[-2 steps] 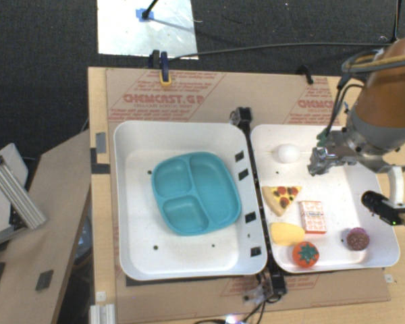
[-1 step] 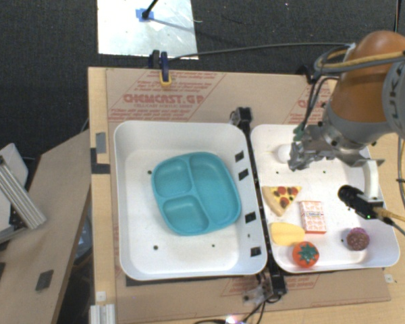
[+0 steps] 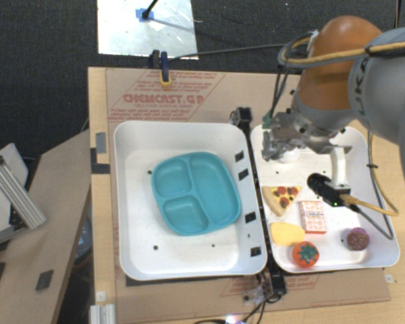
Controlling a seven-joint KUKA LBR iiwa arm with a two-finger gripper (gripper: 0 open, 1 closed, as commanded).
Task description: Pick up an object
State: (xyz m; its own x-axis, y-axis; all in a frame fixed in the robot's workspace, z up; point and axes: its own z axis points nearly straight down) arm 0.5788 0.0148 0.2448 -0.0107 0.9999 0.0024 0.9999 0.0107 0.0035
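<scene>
Currently arm reaches in from right, wrist bent down over right bin (image 3: 385, 252); pincer (image 3: 278, 147) at its back-left corner, grip state unclear. Pizza slice (image 3: 282, 198) lies nearer, apart.

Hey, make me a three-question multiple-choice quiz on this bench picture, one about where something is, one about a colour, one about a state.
1. Where does the divided plate lie?
A. left bin
B. right bin
C. on the cardboard outside the bins

2. What colour is the plate?
A. red
B. teal
C. yellow

3. How does the tomato sit?
A. lifted by the end effector
B. on the plate
C. resting on the floor of the right bin

Answers:
1 A: the plate lies inside the left bin.
2 B: its whole surface is teal.
3 C: the tomato rests near the front rim, far from the end effector, which is over the bin's back part.
</scene>
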